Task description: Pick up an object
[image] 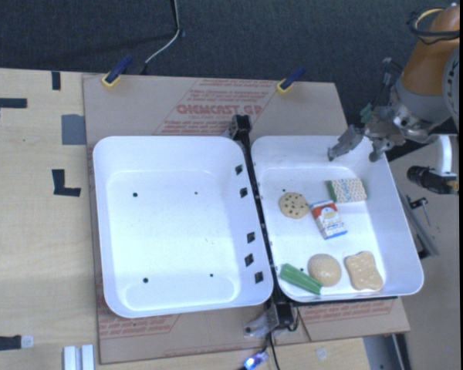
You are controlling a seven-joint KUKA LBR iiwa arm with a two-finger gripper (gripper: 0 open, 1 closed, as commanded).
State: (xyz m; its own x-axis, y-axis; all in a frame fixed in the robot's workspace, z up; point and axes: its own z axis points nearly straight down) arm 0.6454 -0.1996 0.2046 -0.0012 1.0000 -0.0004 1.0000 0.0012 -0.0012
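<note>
We see two white bins — the left bin [170, 222] bare-floored, the right bin [393, 206] holding toy food. Our gripper [357, 146] hangs spread and unladen over its far rim — the chocolate-chip cookie [293, 204] lies below.

Evenly, softly lit from above. Mild glare across the white bins [108, 156], washing out their floors. Faint, short shadows under the rims. Slightly soft and grainy throughout, dimmer along the dark top edge. No marked edge distortion.
</note>
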